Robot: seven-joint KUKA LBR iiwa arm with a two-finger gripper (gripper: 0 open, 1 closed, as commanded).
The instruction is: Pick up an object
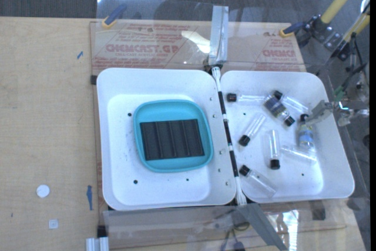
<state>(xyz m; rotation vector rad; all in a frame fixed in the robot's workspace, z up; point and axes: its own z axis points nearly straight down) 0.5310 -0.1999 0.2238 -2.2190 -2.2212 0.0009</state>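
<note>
Camera view: end effector (pixel 322 110), grip state unclear, hovers just above-right of a clear vial (pixel 305 139).

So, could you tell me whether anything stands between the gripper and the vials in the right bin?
Nothing visible does. The gripper sits over the right side of the right bin, and the closest vial lies uncovered just beside it.

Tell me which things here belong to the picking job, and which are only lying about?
For the job: clear vials with black caps in the right bin.

Only lying about: teal tray in the left bin; white disc on the bench.
</note>
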